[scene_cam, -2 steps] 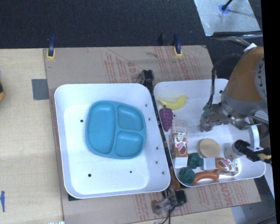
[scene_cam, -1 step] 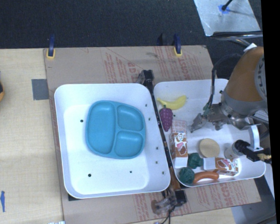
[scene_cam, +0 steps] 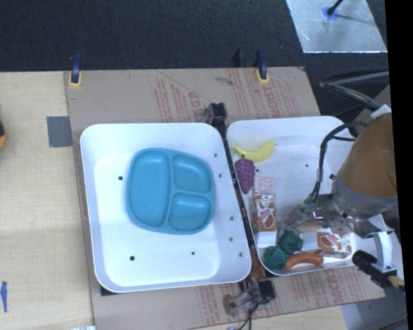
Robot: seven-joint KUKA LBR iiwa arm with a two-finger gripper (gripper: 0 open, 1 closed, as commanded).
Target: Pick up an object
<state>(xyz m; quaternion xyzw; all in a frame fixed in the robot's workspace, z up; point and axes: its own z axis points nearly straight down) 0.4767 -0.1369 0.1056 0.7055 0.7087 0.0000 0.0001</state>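
My gripper [scene_cam: 310, 215] hangs low in the right bin [scene_cam: 289, 130], grip state unclear, with the green toy [scene_cam: 288, 242] just beside it

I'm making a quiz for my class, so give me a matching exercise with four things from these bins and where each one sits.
Things:
1. blue plate
2. banana
3. grapes
4. broccoli

Places:
A. far end of the right bin
B. just below the banana, by the divider
C. middle of the left bin
D. near end of the right bin, above the orange piece

Pairs: 1-C, 2-A, 3-B, 4-D
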